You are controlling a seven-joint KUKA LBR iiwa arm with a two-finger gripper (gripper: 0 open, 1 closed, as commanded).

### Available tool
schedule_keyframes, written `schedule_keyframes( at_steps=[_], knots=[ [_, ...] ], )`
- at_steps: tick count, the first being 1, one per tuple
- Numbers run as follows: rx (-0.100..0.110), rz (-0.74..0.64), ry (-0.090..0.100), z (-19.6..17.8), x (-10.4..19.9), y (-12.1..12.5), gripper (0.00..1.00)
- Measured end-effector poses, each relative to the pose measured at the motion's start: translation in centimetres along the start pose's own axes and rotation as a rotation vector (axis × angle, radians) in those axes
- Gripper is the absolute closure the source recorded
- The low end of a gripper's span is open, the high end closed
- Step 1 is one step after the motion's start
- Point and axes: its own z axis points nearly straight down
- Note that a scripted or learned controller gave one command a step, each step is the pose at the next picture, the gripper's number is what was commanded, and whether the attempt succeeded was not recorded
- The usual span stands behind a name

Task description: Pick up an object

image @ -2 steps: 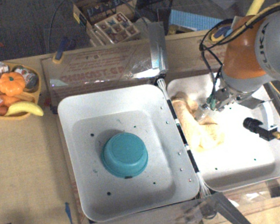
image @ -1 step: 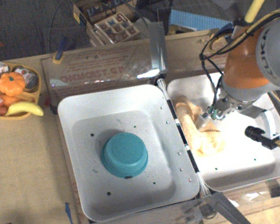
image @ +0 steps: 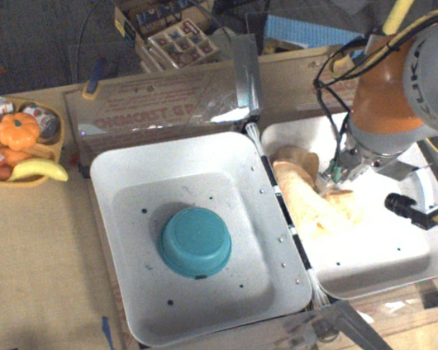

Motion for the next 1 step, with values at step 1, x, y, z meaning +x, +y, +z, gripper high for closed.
schedule_keyframes(
  at_steps=[1],
  knots=[
    [0.000,0.001,-0.001,-0.01,-0.06,-0.04,0.00]
  ],
)
